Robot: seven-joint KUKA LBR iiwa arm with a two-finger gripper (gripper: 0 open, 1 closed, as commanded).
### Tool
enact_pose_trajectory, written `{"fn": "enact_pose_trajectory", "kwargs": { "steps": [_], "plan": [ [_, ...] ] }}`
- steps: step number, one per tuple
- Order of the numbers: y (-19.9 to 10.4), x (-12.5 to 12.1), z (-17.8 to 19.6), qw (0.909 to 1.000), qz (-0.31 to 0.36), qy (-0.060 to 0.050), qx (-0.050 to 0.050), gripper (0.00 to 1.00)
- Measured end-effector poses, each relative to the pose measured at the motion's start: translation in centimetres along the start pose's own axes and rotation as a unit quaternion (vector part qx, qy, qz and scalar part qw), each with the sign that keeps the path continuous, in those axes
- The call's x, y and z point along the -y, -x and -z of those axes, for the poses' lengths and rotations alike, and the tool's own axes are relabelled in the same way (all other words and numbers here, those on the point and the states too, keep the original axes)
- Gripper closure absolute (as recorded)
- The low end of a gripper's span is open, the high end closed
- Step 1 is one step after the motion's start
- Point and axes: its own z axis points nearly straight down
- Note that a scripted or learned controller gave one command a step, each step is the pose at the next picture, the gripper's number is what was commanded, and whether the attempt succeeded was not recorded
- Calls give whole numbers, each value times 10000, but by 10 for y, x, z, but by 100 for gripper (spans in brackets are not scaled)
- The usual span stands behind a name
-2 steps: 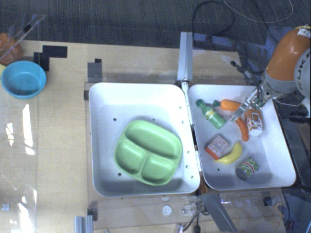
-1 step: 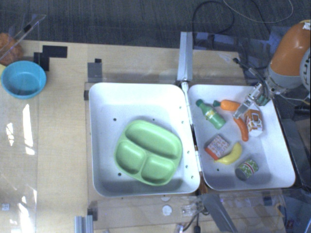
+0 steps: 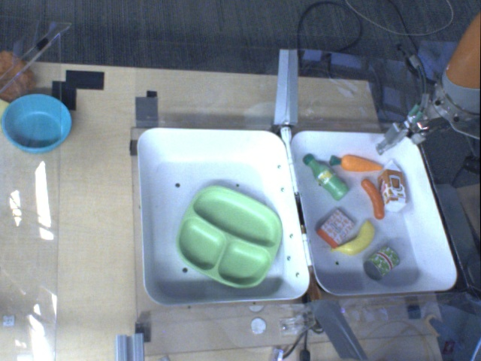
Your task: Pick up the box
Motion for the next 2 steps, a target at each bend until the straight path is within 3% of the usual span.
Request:
{"fn": "enact_pose_trajectory", "kwargs": {
  "steps": [1, 2],
  "plan": [
    [-1, -3, 13, 10000, 37, 38, 27, 100],
    [-92, -37, -64, 9938, 1116, -9, -19, 100]
  ]
}}
